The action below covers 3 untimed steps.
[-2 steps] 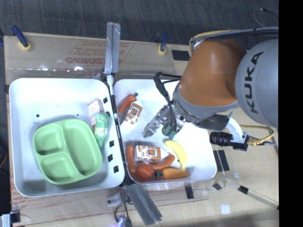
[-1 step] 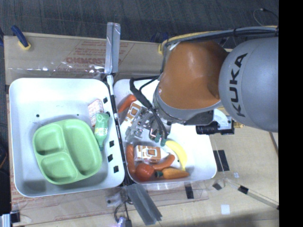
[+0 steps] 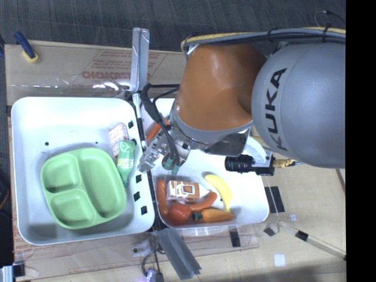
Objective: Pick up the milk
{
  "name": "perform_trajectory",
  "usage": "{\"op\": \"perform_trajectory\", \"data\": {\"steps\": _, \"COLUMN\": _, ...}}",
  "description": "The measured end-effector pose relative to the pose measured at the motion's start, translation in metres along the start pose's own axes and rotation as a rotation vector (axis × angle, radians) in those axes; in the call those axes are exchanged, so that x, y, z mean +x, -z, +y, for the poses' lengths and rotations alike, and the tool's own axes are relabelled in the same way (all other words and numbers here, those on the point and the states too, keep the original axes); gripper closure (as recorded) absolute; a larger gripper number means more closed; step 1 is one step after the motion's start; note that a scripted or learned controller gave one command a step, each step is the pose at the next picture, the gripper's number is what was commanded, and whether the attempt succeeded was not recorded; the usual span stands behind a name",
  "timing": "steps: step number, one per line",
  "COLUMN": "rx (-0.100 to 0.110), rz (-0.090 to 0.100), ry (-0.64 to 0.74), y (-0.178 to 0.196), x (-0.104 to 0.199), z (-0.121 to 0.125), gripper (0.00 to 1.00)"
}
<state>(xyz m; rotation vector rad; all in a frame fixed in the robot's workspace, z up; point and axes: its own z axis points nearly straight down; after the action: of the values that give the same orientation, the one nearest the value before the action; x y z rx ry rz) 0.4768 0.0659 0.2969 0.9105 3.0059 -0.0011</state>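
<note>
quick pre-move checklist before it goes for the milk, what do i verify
1. Milk located: ok. The milk carton lies in the right bin, among the toy food.
2. Gripper over the milk: not ok. The gripper sits above and left of the carton, near the divider between the bins.
3. Jaws state: cannot tell, the tips are tangled with cables and blurred.
4. Room around the carton: not ok. The hot dog, tomato and banana crowd its lower and right sides.
5. Milk between the jaws: not ok, it rests in the bin.
6. Left bin items out of the path: ok. The green tray lies apart from the carton.
</note>
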Motion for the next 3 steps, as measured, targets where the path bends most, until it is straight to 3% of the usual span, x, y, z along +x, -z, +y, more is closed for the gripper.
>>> {"op": "perform_trajectory", "data": {"steps": 1, "rx": 0.001, "rz": 0.002, "ry": 0.415, "y": -0.005, "x": 0.014, "z": 0.02, "gripper": 1.0}}
{"op": "perform_trajectory", "data": {"steps": 2, "rx": 0.0, "rz": 0.001, "ry": 0.52, "y": -0.055, "x": 0.005, "z": 0.087, "gripper": 1.0}}
{"op": "perform_trajectory", "data": {"steps": 3, "rx": -0.001, "rz": 0.0, "ry": 0.89, "y": -0.049, "x": 0.059, "z": 0.123, "gripper": 1.0}}
